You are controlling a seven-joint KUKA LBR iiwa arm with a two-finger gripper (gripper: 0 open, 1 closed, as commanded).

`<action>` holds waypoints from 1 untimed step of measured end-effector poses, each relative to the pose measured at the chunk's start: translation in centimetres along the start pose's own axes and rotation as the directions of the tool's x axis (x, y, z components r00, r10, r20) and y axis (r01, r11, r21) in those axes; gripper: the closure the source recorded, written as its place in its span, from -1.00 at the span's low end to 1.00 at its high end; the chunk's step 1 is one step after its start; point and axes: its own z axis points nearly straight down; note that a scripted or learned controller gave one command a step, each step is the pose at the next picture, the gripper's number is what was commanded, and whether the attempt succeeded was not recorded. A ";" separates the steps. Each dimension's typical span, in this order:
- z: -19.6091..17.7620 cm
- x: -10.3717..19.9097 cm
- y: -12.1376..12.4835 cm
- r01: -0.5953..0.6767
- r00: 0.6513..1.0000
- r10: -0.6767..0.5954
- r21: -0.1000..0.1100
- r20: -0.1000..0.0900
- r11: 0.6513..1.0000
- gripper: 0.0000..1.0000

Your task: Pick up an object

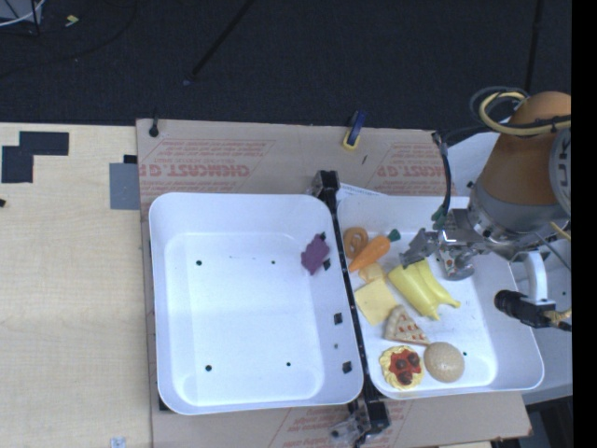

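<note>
At the near edge, a dark clamp (pixel 359 425) is seen below the junction of the two bins, over cardboard (pixel 308 427) bearing red print too cut off to be read. In the right bin (pixel 522 367), nearest the front, a round piece with red and dark topping (pixel 403 366) lies touching a beige ball-like item (pixel 444 361); just behind them a pizza-slice-shaped piece (pixel 404 326) is found, then a pale yellow wedge (pixel 374 300) and a yellow banana-like bunch (pixel 423 287). Farther back, an orange carrot (pixel 370 251) rests against a brown ring-shaped piece (pixel 354 241) near the divider. The left bin (pixel 177 362) holds a single purple object (pixel 316 253) against its right wall; its shape is hard to make out. The gripper (pixel 437 246) is seen over the right bin, just behind the banana-like bunch, and nothing can be seen held in it; how far the claw is opened cannot be told, since the metal parts blur together. The arm (pixel 522 171) is cut off at the right. Behind the bins, mirrored red lettering on the cardboard sheet (pixel 201 166) is seen, too garbled to be read with certainty. A blue and yellow clip (pixel 354 131) is fixed at the far edge.
</note>
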 end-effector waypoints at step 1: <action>6.4 0.4 -7.8 -0.002 1.000 0.002 0.011 -0.004 1.000 -1.00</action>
